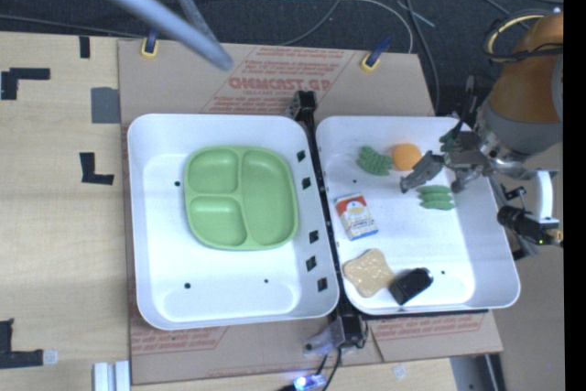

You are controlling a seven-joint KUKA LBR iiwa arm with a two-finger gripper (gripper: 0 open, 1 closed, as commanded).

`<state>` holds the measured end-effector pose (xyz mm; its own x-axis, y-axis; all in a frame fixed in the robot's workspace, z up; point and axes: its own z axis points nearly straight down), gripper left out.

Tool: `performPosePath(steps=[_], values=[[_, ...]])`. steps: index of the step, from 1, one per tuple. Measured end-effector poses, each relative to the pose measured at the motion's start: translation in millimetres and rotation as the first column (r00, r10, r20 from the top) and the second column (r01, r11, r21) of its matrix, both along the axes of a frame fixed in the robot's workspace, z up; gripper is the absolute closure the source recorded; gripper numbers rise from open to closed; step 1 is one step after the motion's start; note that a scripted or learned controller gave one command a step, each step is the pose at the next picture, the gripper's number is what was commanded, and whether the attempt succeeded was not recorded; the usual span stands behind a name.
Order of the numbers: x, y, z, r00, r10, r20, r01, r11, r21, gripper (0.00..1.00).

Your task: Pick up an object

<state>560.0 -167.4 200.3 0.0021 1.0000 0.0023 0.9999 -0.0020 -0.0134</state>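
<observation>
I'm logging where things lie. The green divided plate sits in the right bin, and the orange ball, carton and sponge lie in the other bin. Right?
Not quite. The camera view shows the plate in the left bin. The ball, carton and sponge do lie in the other bin.

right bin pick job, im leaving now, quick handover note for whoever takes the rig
End effector: open, low over the right bin, nothing between its fingers.
Things in that bin: orange ball, dark green piece, light green piece beside the end effector, small carton, tan slice, black object.
Left bin holds the green divided plate.
Done: nothing lifted. Left: grasp and lift one object.
</observation>
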Motion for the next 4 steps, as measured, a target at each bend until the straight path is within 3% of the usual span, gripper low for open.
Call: performPosePath(steps=[1,3,4], values=[[3,0,6,1.000,0.003,0.012,-0.003,1.000,-0.002,0.00],[4,2,-111,1.000,0.003,0.009,-0.003,1.000,-0.003,0.00],[5,2,-99,1.000,0.004,0.010,-0.004,1.000,-0.002,1.00]])
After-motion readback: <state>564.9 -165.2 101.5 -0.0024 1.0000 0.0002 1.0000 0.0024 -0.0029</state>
